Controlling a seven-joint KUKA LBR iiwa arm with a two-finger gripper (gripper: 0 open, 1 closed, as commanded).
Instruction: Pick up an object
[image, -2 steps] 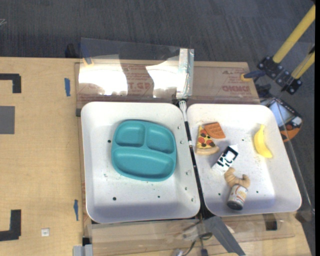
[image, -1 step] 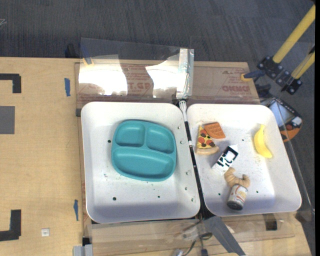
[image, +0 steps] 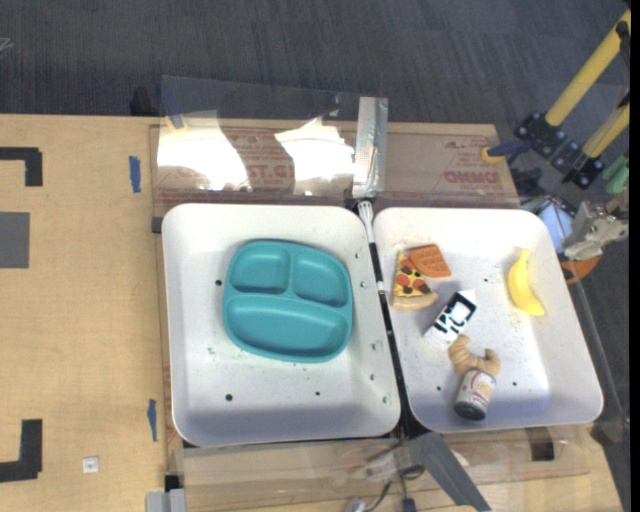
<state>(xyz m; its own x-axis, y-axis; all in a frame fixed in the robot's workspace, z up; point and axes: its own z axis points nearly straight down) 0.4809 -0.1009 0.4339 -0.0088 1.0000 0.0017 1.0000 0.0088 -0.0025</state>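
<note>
Gripper (image: 592, 232) is seen at the right edge of the view, just outside the far right corner of the right bin (image: 570, 395), with a patch of orange below it. It is small and partly cut off, so whether it is parted or closed cannot be told, and nothing is seen held in it.

Nearest to it, a banana (image: 525, 283) lies alone in the right bin, close to the right wall and well apart from the rest. It is judged to be a light plastic toy, stiff and rather smooth, so it would best be taken across its middle, where the curve is thickest and the bare floor on both sides leaves room.

Further left, a pizza slice (image: 411, 282) is seen touching an orange block (image: 432, 260) near the wall between the bins. Both are flat and low, and are likely harder to get under. A black-and-white card (image: 453, 316) lies just beside them, tilted. Nearer the front, a tan lump (image: 470, 352) touches a can (image: 475, 395) that lies on its side. The can is round and may roll if it is pinched off centre.

The left bin (image: 190, 400) holds one thing: a teal tray (image: 288, 300) with three compartments, lying flat near the middle. It is wide and shallow, and could probably be taken only by its rim.

Behind both bins, a clear sheet (image: 250, 140) is seen over cardboard, catching glare.
</note>
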